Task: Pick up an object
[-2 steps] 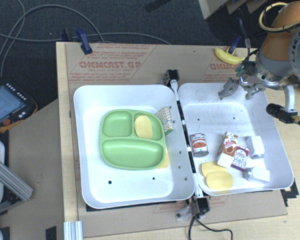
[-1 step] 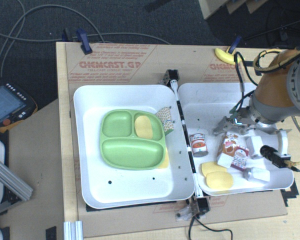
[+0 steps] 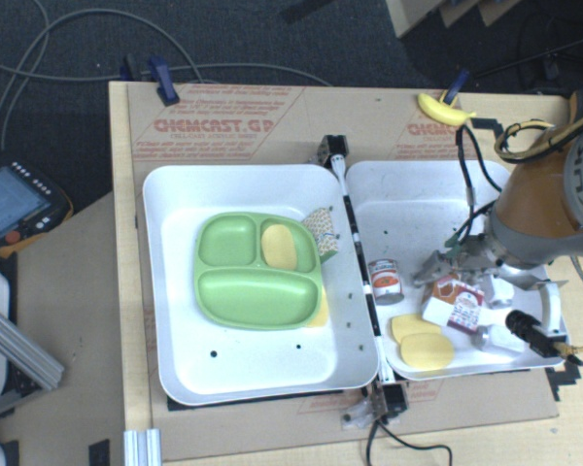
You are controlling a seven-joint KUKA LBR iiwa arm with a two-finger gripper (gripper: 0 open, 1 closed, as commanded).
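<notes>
Near edge of right bin (image 3: 408, 178): yellow disc (image 3: 426, 349), then white-red carton (image 3: 454, 309) w/ gripper (image 3: 457, 270) right over it, jaw state can't tell. Risk: crowded items, small can (image 3: 385, 281) beside, so carton may slip or nudge away. Far: banana (image 3: 444, 112) on bench.

Banana (image 3: 444, 111) on bench edge, blue clamp (image 3: 162, 81), pendant (image 3: 15, 206)

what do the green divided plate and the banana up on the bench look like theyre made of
Green divided plate: likely moulded plastic, going by its even colour, rounded compartments and soft sheen. Banana: uniformly yellow and smooth, possibly a plastic toy, though real fruit cannot be ruled out.
</notes>
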